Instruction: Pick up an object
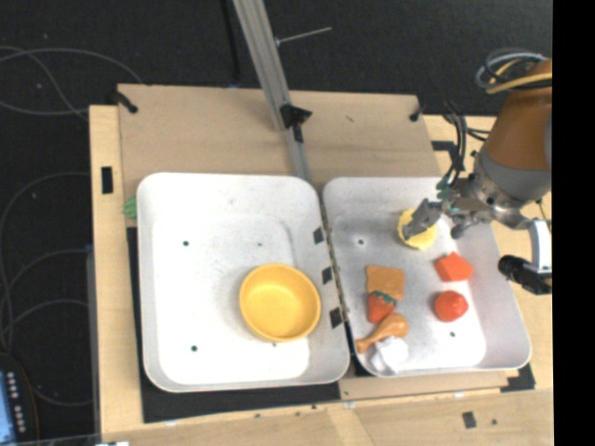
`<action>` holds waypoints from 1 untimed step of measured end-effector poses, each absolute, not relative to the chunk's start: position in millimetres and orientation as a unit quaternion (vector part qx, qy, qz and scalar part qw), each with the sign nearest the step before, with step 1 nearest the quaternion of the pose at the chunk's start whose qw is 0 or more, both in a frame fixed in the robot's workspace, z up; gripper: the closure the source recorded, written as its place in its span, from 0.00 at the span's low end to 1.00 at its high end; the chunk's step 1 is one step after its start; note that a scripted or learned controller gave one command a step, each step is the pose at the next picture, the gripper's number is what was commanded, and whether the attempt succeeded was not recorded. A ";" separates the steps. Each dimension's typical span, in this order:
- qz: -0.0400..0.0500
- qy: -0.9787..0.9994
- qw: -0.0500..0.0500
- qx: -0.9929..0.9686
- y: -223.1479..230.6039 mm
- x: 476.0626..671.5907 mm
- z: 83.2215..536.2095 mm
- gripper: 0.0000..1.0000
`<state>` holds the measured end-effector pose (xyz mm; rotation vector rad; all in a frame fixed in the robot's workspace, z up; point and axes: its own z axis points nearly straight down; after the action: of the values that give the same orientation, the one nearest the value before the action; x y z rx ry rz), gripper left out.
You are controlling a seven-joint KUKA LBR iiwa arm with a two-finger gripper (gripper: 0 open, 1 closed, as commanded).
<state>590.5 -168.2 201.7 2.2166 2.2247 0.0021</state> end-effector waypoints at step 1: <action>0.001 0.708 0.000 0.706 -168.1 590.5 201.7 0.00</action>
<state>590.5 -168.1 201.7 2.2169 2.2245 0.0025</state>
